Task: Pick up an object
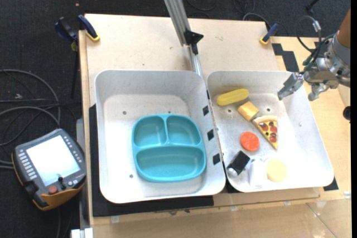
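The right bin (312, 136) holds toy food: a yellow corn cob (232, 97), a yellow cheese wedge (248, 110), a pizza slice (269, 132), a red tomato (250, 141), a black block (239, 162) and a pale yellow round piece (276, 170). My gripper (302, 89) hangs over the bin's far right corner, above and to the right of the pizza slice. Its fingers (290, 86) are spread open with nothing between them.
The left bin (111, 120) carries a teal divided plate (167, 146). A slanted metal pole (174, 0) rises behind the bins. A teach pendant (47, 167) lies off the bench at the left. Clamps sit at the bench's far corners.
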`<state>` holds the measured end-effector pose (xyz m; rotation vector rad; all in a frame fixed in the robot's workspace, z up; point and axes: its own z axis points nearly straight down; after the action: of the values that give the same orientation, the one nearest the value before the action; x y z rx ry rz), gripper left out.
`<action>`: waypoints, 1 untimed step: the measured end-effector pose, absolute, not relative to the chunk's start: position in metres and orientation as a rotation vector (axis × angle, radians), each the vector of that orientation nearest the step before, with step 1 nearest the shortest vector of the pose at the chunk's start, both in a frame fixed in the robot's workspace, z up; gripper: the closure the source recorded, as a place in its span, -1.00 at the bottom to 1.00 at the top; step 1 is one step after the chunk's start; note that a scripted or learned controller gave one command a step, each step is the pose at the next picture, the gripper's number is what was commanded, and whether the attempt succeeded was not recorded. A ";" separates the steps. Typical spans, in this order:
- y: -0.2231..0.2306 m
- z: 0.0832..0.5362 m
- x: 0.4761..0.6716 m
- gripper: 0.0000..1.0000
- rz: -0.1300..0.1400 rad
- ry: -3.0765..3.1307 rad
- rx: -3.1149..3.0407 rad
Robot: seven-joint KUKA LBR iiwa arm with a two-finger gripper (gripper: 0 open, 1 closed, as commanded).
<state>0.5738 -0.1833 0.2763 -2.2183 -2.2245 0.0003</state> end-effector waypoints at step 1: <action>-0.183 0.276 0.574 -1.00 0.000 -2.225 -2.218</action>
<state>0.5738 -0.1833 0.2764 -2.2182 -2.2246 0.0003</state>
